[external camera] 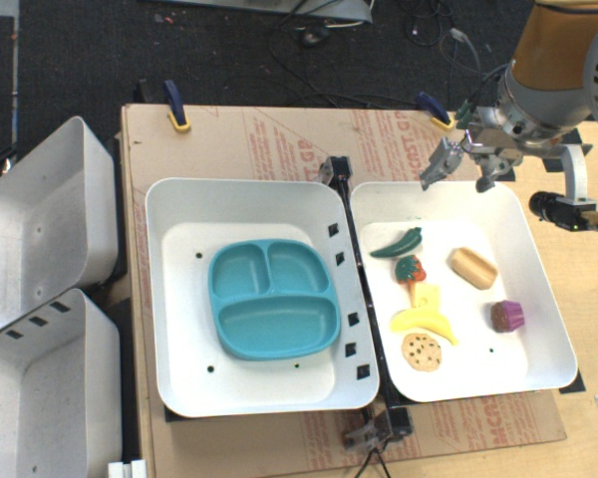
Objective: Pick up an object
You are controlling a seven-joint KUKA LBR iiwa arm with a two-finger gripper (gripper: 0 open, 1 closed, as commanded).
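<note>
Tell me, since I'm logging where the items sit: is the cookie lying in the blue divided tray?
No, the cookie lies in the right bin beside the banana, while the blue tray sits in the left bin.

Arm in from right, gripper [465, 165] fingers spread, holding nothing.
</note>
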